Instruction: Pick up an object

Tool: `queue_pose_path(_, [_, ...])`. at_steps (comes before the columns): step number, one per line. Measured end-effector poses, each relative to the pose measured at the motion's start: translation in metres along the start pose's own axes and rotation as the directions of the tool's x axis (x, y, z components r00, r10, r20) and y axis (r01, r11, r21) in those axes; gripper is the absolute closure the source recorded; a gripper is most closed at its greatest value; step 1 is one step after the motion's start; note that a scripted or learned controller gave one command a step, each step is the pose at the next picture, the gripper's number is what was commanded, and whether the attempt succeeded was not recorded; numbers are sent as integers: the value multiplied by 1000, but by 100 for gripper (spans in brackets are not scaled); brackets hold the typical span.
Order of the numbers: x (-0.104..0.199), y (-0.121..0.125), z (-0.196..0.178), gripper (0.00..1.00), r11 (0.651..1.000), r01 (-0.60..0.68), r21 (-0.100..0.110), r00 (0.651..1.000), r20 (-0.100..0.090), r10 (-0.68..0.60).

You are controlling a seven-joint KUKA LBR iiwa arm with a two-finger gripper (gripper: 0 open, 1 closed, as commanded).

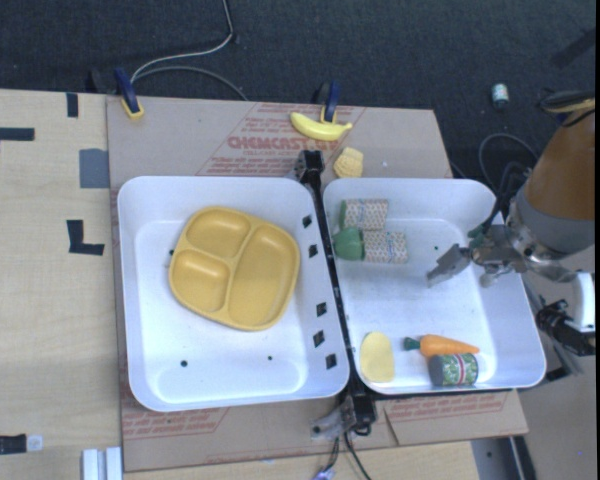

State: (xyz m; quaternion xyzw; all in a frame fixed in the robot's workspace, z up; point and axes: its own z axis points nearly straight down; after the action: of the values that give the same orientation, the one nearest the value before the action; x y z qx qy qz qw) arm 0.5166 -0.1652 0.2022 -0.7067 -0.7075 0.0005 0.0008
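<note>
Claw (467, 264) spread open, holding nothing, above right bin (500, 308), cardboard-covered bench (230, 143), dark floor (380, 28)

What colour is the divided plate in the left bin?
Yellow: the divided plate reads plain yellow, seen clearly in the camera view.

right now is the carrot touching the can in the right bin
Touching. The camera view shows the carrot lying directly against the top edge of the can, with no white bin floor visible between them.
</note>
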Motion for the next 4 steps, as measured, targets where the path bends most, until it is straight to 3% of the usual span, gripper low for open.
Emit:
queue_pose_path(1, [56, 52, 60, 0, 1000, 1, 1, 1000, 0, -1])
queue_pose_path(2, [69, 120, 112, 0, 1000, 0, -8, 1000, 3, 0])
queue_pose_path(3, [70, 148, 113, 0, 999, 8, 33, 1000, -6, -8])
queue_pose_path(4, [52, 150, 114, 0, 999, 13, 32, 1000, -20, -13])
